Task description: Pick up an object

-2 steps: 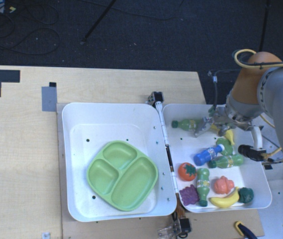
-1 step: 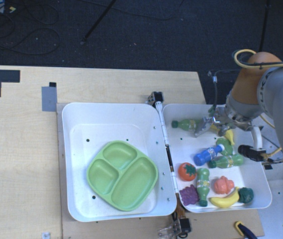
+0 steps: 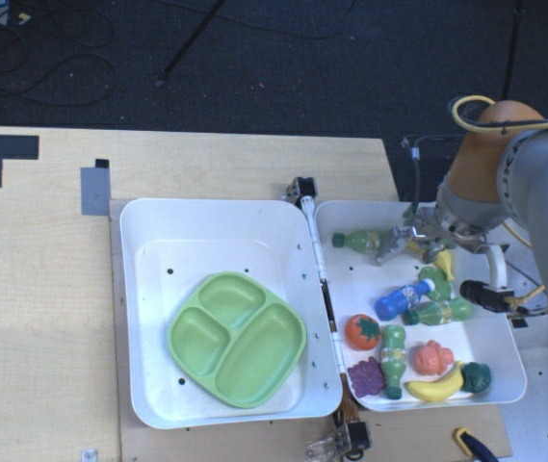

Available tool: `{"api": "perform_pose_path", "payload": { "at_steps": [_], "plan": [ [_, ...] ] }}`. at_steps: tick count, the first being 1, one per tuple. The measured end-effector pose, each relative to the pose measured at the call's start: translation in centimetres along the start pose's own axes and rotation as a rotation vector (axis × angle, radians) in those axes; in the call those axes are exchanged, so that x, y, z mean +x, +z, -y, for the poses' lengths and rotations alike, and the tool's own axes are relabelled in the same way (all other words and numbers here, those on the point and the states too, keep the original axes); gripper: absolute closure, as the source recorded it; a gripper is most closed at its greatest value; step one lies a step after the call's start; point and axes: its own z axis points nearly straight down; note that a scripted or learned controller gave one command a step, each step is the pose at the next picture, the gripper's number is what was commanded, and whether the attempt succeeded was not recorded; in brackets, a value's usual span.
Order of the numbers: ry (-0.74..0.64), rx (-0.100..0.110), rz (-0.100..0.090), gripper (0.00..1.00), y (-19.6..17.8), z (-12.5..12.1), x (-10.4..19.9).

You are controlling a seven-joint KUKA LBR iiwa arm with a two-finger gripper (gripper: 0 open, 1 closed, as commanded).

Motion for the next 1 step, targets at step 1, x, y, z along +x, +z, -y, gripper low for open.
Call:
{"api": "perform_pose_path", "payload": {
  "at_steps": [1],
  "plan": [
    [0.0,0.001,0.0,0.0,0.01,-0.01,0.81]
  ]
}}
